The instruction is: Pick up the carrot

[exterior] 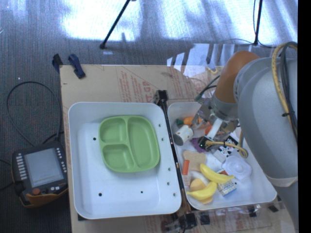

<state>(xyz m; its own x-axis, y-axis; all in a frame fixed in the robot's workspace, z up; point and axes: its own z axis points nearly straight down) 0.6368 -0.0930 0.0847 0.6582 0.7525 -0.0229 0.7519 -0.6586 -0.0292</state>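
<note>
A small orange carrot (pixel 186 167) lies against the left wall of the right bin (pixel 265 191), in front of a slice of toast (pixel 195 158). My gripper (pixel 209 126) is lowered into the back of the same bin, well behind the carrot. A small orange-red piece (pixel 208 128) shows right at the gripper's tip; I cannot tell what it is or whether it is held. Another orange item with a green top (pixel 187 121) sits just left of the gripper.
The right bin also holds two bananas (pixel 214 174), a white cup (pixel 183 133), a clear lid (pixel 237 168) and other toy foods packed close together. A green divided plate (pixel 129 143) lies in the left bin (pixel 87 188). A teach pendant (pixel 41 171) rests on the floor at left.
</note>
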